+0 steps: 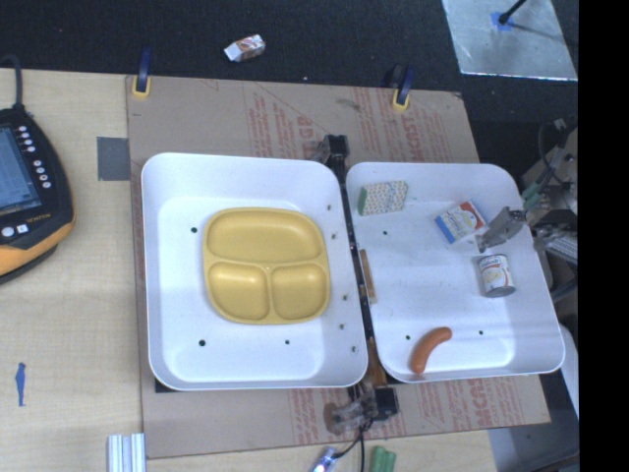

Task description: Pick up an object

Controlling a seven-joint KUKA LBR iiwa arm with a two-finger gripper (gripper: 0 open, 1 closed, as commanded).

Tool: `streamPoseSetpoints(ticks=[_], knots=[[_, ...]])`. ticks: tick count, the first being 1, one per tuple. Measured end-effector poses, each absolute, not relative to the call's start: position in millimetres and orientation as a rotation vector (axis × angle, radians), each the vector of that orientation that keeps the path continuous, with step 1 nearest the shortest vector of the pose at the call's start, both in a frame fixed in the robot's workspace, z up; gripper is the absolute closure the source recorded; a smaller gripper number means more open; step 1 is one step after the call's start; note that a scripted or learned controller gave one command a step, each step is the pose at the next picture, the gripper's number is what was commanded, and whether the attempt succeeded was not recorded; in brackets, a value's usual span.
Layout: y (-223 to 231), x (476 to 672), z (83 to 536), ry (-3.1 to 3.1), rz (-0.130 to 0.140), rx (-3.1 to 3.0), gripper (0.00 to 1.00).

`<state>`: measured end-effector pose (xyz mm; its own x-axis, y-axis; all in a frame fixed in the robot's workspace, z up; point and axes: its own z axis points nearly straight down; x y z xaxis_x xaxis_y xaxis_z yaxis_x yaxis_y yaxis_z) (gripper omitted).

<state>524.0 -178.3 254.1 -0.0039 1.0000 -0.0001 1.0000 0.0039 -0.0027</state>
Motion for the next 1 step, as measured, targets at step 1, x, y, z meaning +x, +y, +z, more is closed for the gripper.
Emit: streamPoseSetpoints(ticks=[1], knots=[[-115.1,475.8,156.0,-2.226,0.005,-2.212,0.0]])
